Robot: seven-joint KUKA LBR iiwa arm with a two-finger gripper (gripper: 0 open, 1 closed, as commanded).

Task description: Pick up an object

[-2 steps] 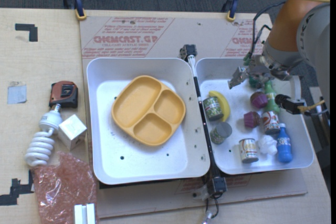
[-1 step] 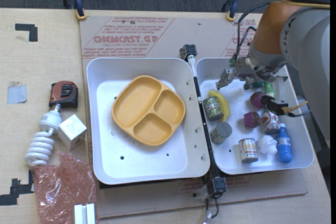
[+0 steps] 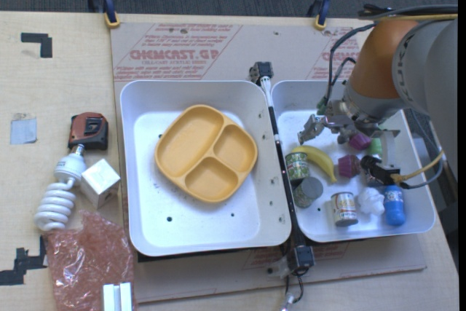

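Arm (image 3: 415, 54): grey, orange band, reaching in from the right, wrist low over the right bin (image 3: 291, 102)

Left bin (image 3: 138, 156): holding one yellow tray (image 3: 206, 152) with three compartments, lying flat near the middle

Right bin: crowded. Banana (image 3: 317, 159) near the middle, green can (image 3: 296, 165) just left of it and touching, grey disc (image 3: 308, 191) below, tin (image 3: 344, 208) at the lower edge, white wad (image 3: 371, 202) and blue bottle (image 3: 394, 206) to its right, purple piece (image 3: 346, 165) beside the banana, pink and green bits near the wrist

Gripper (image 3: 325, 127): above the banana, toward the bin's back wall. Claw state: cannot tell; metal parts visible but the gap unresolved, nothing seen between them

Task thing: none chosen yet; likeliest candidates the banana and purple piece, nearest below the claw

Risks, as judged:
- Clutter: items touching, so a descent likely to land on two at once or push one aside
- Banana: curved, apt to roll or slip from a narrow pinch
- Cans: smooth, round, prone to squirting out sideways
- Cables by the wrist: possible snag on the bin contents
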